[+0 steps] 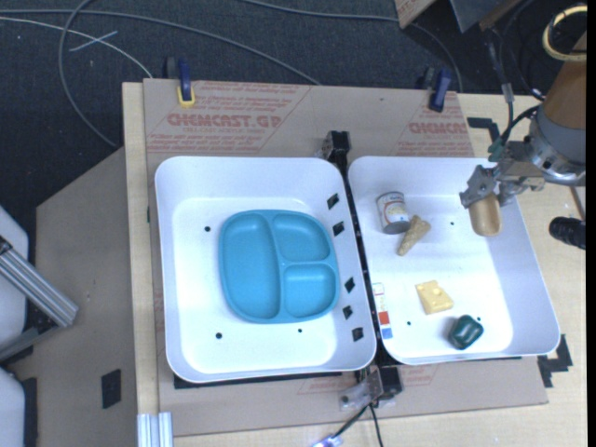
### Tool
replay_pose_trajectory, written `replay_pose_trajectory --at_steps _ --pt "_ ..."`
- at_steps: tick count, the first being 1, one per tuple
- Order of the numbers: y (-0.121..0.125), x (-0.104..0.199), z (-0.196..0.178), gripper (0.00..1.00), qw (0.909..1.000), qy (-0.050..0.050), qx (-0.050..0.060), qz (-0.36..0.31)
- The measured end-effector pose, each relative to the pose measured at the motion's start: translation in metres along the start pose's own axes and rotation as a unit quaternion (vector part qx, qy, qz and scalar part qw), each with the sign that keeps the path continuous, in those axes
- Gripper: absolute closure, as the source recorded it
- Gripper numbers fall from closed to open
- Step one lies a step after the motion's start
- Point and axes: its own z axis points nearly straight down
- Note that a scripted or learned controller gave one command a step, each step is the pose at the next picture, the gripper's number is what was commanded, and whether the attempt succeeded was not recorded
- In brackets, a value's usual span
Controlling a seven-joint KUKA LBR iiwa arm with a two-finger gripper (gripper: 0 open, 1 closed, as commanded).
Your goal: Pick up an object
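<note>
Left bin (177, 277) holding a blue divided plate (277, 264) at frame centre. Right bin (531, 277): small can (392, 210), tan wedge (413, 235), yellow block (433, 297), green object (465, 331). Upper right, tool (488, 196) clamped on tan object (485, 218).

left bin (186, 343): blue divided plate (277, 264) fills middle | right bin (531, 277): bare floor at centre, right wall side
</note>
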Motion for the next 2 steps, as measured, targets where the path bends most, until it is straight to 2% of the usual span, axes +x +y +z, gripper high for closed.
replay_pose_trajectory --at_steps 1,2 --pt "0.013 0.059 -0.009 1.00 1.0000 0.001 0.000 -0.003" --pt "0.009 0.119 -0.003 1.00 1.0000 0.002 0.003 -0.003"
